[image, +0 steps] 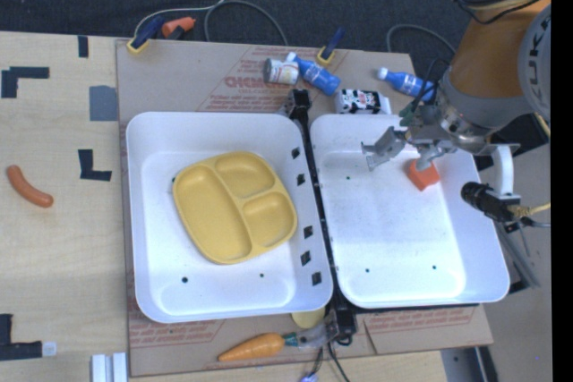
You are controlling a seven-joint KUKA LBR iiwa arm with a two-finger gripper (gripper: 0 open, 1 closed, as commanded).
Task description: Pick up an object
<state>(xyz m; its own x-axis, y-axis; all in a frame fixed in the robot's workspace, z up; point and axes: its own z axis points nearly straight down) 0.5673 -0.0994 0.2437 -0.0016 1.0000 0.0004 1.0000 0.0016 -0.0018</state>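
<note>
Fingers point(405, 153) spread, ungrasping, near right bin point(394, 286) far rim, orange block point(424, 174) beside.

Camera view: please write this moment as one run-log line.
arm: over right bin | gripper: beside orange block, not holding | left bin: yellow tray

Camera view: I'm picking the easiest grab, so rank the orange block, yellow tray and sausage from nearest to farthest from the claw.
1. Orange block, right bin, just beside the claw.
2. Yellow tray, left bin.
3. Sausage, out on the bench at far left.
</note>
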